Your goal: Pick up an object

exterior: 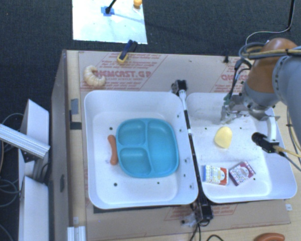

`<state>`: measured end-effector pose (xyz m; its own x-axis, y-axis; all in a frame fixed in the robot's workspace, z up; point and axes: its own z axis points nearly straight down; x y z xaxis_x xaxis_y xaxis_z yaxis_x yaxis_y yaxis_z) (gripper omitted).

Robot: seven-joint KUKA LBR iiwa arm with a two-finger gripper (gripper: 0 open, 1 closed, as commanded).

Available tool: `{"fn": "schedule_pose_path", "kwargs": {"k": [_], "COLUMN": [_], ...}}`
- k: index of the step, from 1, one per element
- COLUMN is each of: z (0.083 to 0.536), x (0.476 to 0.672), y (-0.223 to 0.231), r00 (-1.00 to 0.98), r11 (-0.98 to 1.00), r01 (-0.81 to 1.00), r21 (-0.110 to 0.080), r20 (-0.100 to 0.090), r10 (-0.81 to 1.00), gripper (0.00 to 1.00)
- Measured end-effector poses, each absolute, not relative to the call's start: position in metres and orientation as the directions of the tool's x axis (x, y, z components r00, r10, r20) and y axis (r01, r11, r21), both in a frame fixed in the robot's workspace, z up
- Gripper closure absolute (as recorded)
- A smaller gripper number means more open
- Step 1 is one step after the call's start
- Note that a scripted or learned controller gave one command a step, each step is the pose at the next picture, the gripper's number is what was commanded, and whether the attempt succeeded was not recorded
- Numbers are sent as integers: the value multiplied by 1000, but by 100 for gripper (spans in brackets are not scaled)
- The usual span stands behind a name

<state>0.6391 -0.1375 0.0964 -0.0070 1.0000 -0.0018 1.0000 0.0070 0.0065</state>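
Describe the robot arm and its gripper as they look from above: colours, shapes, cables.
The arm is a thick, rounded grey tube ending in a bulbous orange band above the wrist. Thin cables loop beside that band, dark and pale ones together. Below it sits a compact grey metal gripper with slim fingers; the image is too small to show markings.

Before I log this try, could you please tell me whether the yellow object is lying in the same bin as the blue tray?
No, the yellow object lies in the right bin, while the blue tray sits in the left bin.
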Motion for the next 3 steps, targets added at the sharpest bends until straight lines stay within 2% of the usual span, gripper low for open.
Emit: {"fn": "schedule_pose_path", "kwargs": {"k": [1,2,3], "z": [96,84,84], "x": [639,608,596], "y": [-137,-107,-89], "r00": [-8,-4,-4], "r11": [8,4,4], "r01": [1000,1000,1000], "r21": [6,1,1], "r20": [-2,0,0], "r10": [1000,1000,1000], "gripper": [0,0,0]}}
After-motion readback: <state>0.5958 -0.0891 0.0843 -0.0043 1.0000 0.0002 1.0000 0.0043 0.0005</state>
